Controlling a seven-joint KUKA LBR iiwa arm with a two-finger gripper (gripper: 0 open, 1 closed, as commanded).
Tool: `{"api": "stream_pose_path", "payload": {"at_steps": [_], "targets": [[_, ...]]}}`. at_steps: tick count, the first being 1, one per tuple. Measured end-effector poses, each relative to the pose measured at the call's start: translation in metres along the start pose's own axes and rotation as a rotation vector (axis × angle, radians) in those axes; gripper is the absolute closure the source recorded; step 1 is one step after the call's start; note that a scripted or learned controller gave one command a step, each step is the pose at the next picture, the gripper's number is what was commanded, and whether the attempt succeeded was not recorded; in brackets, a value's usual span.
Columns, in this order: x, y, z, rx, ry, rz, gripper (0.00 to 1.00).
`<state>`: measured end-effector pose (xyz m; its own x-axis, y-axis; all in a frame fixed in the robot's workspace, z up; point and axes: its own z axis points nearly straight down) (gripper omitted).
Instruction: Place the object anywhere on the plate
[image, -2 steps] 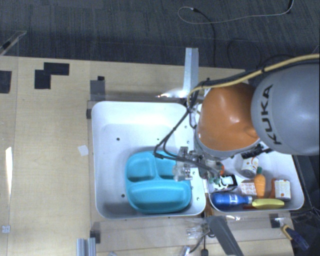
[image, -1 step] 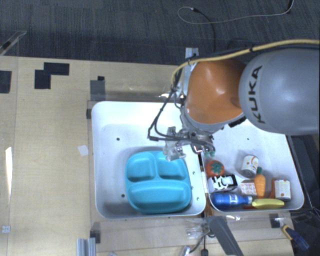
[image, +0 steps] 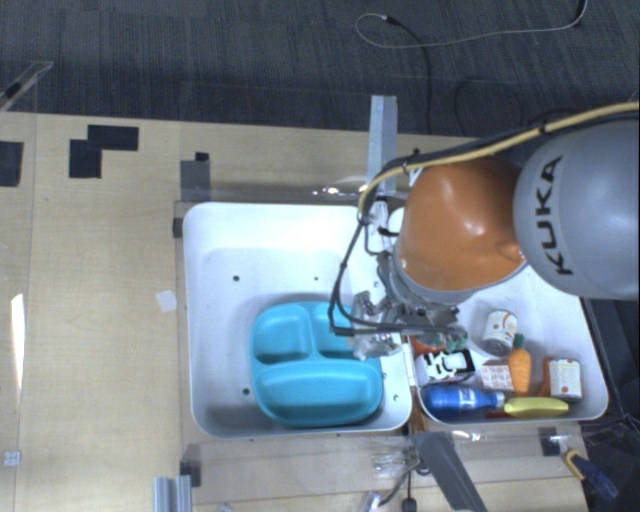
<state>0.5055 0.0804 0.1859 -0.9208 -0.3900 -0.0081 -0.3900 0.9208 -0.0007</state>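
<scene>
The end effector hangs low at centre frame, right over the right edge of the blue plate; whether it is apart or together, I cannot tell from up here. The plate, with its compartments, sits in the lower part of the left bin. To the right, along the lower edge of the right bin, lie a blue bottle, a banana, a carrot and small boxes. The pale worktop stretches off left.
</scene>
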Motion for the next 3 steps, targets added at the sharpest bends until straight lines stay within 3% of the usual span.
{"api": "stream_pose_path", "payload": {"at_steps": [1, 2, 3], "targets": [[-0.017, 0.033, -0.019, -0.001, -0.003, -0.250, 1.00], [-0.017, 0.033, -0.019, -0.001, -0.002, -0.250, 0.00], [-0.075, 0.125, 0.069, -0.002, 0.001, 0.005, 0.00]]}}
